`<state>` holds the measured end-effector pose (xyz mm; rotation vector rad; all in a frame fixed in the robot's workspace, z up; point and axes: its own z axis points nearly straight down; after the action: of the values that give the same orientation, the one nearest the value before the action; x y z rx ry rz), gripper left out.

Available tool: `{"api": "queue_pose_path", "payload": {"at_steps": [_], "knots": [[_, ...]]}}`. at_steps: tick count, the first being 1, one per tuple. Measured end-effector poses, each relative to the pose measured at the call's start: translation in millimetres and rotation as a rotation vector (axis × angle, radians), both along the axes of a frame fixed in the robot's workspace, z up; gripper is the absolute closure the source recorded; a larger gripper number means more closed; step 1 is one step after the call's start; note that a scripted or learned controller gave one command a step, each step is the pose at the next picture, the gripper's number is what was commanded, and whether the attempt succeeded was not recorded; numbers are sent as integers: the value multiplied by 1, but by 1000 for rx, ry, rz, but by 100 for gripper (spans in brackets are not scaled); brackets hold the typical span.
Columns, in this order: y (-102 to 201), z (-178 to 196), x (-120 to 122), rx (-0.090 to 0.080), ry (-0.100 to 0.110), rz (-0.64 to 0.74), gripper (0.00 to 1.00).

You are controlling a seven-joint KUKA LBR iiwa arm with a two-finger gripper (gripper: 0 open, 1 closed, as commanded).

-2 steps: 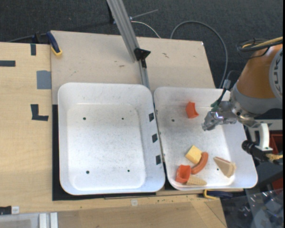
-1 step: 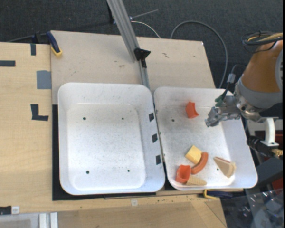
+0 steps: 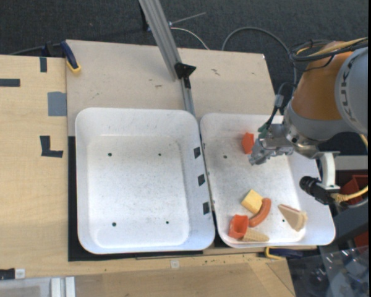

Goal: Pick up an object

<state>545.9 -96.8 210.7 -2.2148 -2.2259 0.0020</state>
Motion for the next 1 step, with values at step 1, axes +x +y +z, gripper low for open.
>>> {"api": "queue_pose_path", "payload": {"at_steps": [1], "knots": [[63,1,10,2,-1,3,100]]}}
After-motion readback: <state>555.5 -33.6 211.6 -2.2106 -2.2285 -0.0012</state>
